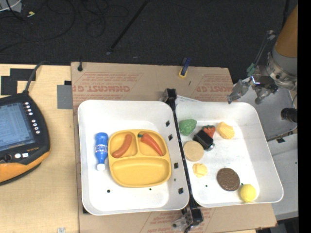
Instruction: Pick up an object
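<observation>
KUKA arm's end effector [247, 90] poised above right bin's [265, 144] far corner, fingers spread, holding nothing, toy foods scattered below, yellow divided plate [140, 171] in left bin [90, 178]

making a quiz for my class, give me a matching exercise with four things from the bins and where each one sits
Things:
1. blue bottle
2. carrot
3. lemon
4. green vegetable

Places:
A. right bin, near corner
B. right bin, far left, by the divider
C. left bin, beside the yellow tray's left edge
D. yellow tray, upper right compartment

Pairs: 1-C, 2-D, 3-A, 4-B
</observation>
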`<state>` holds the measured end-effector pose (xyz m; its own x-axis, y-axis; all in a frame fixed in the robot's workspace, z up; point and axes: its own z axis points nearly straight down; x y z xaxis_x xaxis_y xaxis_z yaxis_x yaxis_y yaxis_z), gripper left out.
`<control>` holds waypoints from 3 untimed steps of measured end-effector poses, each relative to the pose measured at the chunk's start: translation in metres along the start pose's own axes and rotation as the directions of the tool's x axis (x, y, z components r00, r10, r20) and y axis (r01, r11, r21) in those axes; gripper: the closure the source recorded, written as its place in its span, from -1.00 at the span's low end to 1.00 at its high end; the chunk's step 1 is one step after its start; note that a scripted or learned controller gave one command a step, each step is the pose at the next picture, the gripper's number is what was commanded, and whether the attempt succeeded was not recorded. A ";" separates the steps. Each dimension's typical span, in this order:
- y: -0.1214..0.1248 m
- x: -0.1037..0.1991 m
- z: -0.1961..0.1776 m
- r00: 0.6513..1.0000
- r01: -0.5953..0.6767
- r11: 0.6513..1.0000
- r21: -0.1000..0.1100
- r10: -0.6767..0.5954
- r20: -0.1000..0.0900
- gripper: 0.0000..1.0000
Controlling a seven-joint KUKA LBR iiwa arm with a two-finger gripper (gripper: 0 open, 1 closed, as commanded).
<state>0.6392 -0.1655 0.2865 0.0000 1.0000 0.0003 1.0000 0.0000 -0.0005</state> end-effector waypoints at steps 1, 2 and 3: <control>-0.005 0.045 0.150 1.000 0.002 1.000 0.016 -0.002 -0.005 -1.00; -0.043 0.085 0.201 1.000 0.002 1.000 0.003 -0.002 0.000 -1.00; -0.042 0.082 0.189 1.000 -0.007 1.000 0.002 0.007 0.000 1.00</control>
<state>0.5971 -0.0838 0.0976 0.0072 1.0000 0.0008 1.0000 -0.0072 -0.0026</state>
